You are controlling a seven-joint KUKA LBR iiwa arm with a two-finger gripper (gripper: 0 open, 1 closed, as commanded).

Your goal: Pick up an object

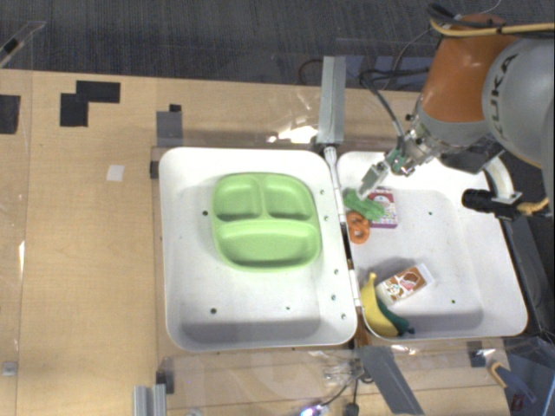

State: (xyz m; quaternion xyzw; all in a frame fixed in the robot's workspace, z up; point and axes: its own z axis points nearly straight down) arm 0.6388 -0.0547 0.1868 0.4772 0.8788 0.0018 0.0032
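Nothing looks lifted yet: your gripper [375,178] hovers, jaws apparently open and empty, just above the green toy [362,204] at the right bin's [486,319] upper-left edge, so the grasp remains.

A robotics lab is indicated: two white bins [260,328] are fixed on a wooden surface [78,258], framed by metal brackets [332,102], beside grey carpet [173,24].

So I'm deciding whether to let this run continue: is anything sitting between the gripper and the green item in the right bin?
Nothing visible does. The gripper hangs just above the green item by the right bin's left wall. An orange piece and a small card lie beside it, not over it.
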